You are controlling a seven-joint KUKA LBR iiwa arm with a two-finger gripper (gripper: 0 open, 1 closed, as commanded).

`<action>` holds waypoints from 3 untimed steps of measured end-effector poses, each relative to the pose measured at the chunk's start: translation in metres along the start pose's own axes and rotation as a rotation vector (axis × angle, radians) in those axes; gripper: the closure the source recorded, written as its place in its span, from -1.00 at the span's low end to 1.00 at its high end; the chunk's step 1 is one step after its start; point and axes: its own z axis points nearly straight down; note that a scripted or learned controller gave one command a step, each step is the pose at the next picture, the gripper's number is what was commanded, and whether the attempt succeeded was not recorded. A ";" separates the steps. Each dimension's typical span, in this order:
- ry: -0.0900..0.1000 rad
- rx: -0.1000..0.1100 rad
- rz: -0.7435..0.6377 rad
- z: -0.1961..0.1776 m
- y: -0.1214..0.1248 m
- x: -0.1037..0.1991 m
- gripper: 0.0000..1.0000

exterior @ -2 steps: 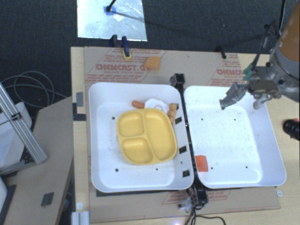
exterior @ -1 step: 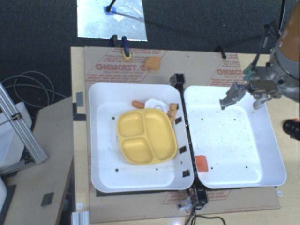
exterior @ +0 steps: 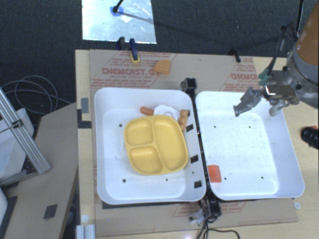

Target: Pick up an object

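Observation:
A yellow three-part plate (exterior: 155, 144) lies in the left bin (exterior: 112, 183). Behind it sit a small orange sausage-shaped piece (exterior: 147, 111), a white object (exterior: 166, 112) and a tan block (exterior: 184, 117). An orange-red block (exterior: 214, 173) rests in the right bin (exterior: 284, 180) at its near left corner. My gripper (exterior: 260, 105) hangs above the far part of the right bin, with its fingers spread apart and nothing between them.
A tan sponge-like piece (exterior: 162, 66) lies on the cardboard behind the bins, near a blue and yellow clamp (exterior: 130, 48). A shiny sheet (exterior: 118, 14) lies on the floor beyond. Black clips (exterior: 189, 85) line the seam between the bins.

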 end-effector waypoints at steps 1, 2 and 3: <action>0.000 0.007 0.004 0.076 -0.001 0.006 -1.00; 0.002 0.005 -0.005 0.104 0.000 0.071 -1.00; -0.001 -0.014 0.008 -0.045 0.000 0.000 -1.00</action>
